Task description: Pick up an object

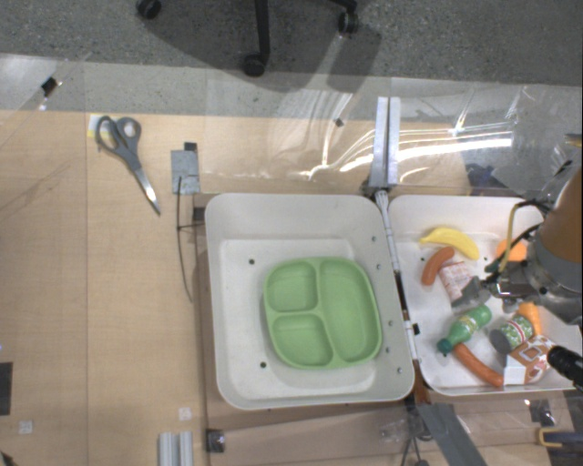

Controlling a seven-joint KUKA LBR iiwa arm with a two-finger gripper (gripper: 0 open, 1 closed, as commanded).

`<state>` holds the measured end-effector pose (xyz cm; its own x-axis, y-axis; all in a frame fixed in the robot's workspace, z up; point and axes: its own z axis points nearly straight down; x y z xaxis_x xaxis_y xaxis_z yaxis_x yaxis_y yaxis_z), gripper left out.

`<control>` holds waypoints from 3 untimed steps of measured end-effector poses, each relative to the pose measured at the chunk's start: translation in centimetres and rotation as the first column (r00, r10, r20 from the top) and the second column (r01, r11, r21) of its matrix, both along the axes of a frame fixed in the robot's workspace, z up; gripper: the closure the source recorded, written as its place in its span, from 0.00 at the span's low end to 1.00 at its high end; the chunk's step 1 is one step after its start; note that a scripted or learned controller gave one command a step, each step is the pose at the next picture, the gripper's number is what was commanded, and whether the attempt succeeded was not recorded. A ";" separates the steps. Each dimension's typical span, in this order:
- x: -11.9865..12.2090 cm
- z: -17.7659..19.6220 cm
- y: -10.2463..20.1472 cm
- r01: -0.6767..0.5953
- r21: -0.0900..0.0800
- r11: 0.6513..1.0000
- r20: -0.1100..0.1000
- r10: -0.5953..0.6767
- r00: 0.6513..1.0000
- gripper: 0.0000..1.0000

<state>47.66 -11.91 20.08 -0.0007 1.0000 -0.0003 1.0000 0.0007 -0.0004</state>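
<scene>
- The gripper (492, 289) hangs low over the right bin (405, 218), among the toys; whether it is open, or grips anything, cannot be told.
- Just beside it: green bottle (465, 329), sausage (435, 265), banana (451, 241), carrot (478, 365), perhaps a can (521, 332).
- The left bin (228, 273) holds a green divided plate (322, 312).
- Scissors (127, 157) lie on the bench (82, 300), well apart.

A light wooden bench (82, 300) fills most of the view. At twelve o'clock lies a strip of grey speckled floor (437, 41), where the black base and castors of an office chair (260, 27) stand. A clear plastic sheet (437, 136) along the bench's far edge catches bright glare toward one o'clock. At ten o'clock, grey-handled scissors (127, 159) lie flat on the wood, a small grey metal bracket (186, 170) just beside them.
</scene>
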 end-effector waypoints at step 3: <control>4.8 0.4 5.9 -0.199 0.000 0.980 0.003 0.199 0.980 1.00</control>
